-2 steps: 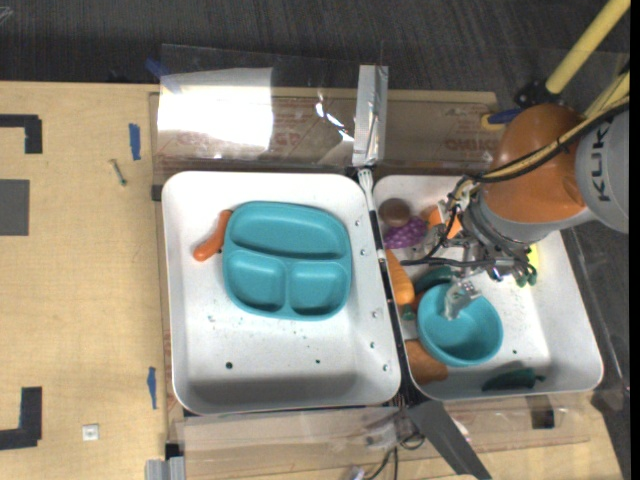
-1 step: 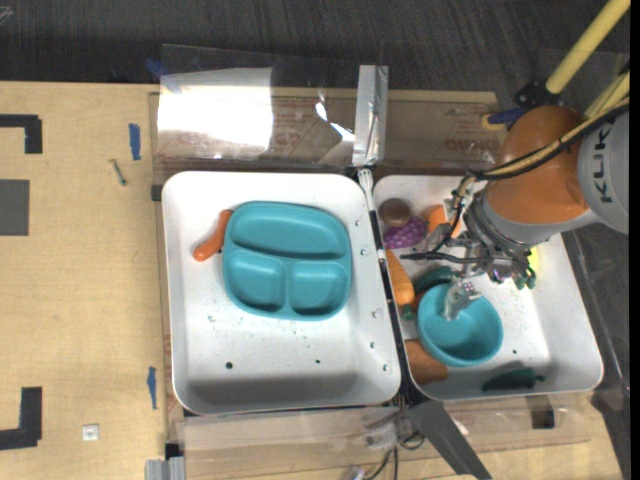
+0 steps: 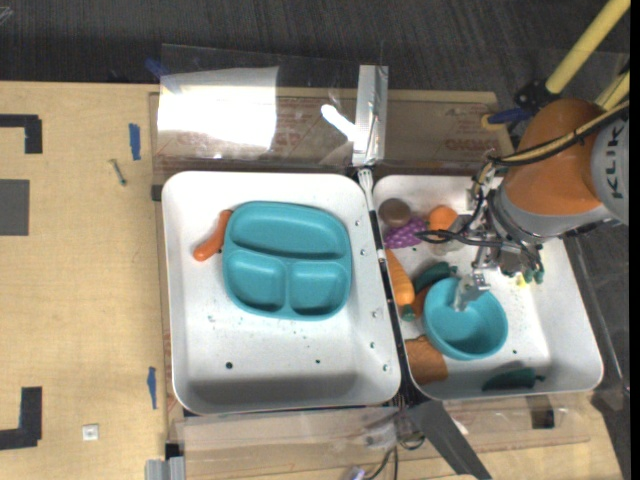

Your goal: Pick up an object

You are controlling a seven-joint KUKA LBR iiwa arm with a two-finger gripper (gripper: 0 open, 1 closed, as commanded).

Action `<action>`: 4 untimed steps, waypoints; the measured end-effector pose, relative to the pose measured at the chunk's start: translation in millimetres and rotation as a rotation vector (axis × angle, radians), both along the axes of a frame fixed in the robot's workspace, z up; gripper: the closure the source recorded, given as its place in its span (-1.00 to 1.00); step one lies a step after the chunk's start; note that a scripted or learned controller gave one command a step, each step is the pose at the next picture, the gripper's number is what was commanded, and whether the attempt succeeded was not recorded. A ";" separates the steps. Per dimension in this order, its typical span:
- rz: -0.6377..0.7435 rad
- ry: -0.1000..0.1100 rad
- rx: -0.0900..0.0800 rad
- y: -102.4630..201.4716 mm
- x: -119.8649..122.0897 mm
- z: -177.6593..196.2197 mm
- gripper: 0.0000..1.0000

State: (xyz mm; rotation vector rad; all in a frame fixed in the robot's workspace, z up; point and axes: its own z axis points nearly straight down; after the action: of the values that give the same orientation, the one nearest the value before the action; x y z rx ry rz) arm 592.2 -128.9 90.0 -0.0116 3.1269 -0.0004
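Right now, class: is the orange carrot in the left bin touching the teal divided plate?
Touching. The camera view shows the carrot lying against the teal divided plate's left rim, with no gap showing between them.

My bench (image 3: 80,268) is a light wooden surface carrying two shallow white bins side by side. The left bin (image 3: 190,348) sits at the bench's middle. The right bin (image 3: 560,318) touches it, toward the bench's right edge. Black marks lie along the left edge.

Grey arm (image 3: 560,183) reaching from right, end effector (image 3: 467,293) pointing down
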 end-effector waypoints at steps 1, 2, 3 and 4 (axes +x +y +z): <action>-0.015 0.004 0.000 -0.5 17.7 -0.6 -1.00; -0.021 0.001 -0.001 8.2 27.9 -0.4 -1.00; -0.020 -0.011 -0.004 7.9 31.8 15.7 1.00; -0.102 -0.005 -0.003 -28.9 47.5 175.1 1.00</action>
State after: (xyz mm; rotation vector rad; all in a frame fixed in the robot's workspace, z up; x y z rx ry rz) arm 639.7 -157.9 265.1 0.1472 3.1189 -0.0057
